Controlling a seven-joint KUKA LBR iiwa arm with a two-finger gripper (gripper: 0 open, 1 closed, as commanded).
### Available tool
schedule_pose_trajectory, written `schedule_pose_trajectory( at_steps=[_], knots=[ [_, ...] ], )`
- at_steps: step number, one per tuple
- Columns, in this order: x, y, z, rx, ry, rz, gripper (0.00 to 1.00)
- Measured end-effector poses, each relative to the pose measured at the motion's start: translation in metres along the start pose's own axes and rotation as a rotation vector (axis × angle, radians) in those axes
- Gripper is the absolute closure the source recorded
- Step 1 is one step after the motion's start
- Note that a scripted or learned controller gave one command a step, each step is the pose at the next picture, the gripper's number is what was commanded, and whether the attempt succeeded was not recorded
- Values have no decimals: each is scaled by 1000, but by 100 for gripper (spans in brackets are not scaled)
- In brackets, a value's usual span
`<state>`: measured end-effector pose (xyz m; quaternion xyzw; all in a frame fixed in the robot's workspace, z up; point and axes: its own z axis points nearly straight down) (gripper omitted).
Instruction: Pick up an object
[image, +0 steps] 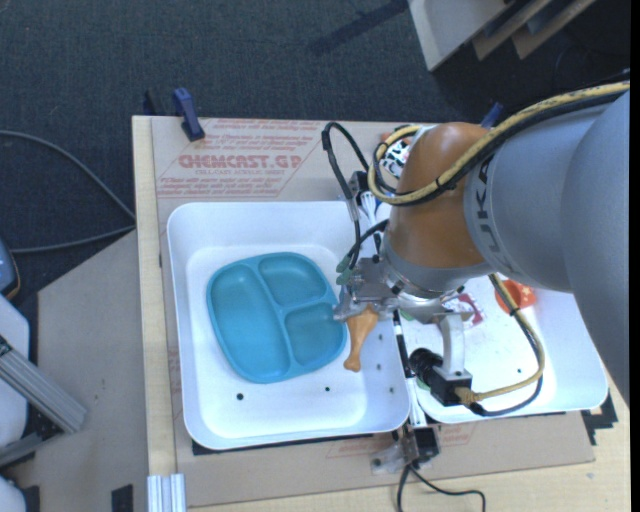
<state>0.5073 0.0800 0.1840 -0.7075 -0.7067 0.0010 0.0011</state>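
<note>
White plastic, two bins on my tabletop (250, 165): the left bin (200, 400) lies open to me, the right bin (560, 395) is mostly covered by the arm (540, 200). Nearest, one tan, elongated object (358, 338) sits in the left bin just beside the right edge of one blue divided plate (275, 315), directly below the hand (362, 298). I cannot tell how far the hand is open; wrist and cables hide its tips. One orange item (516, 294) peeks from behind the arm in the right bin. Farther back, one blue clamp (187, 112) grips the board's edge.
</note>
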Motion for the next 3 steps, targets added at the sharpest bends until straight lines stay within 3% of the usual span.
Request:
schedule_pose_trajectory(
  at_steps=[1, 2, 3],
  knots=[
    [39, 76, 4, -3, 0, -2, 100],
    [-29, 42, -1, 0, -1, 0, 100],
    [3, -28, -11, 0, 0, -2, 100]
  ],
)
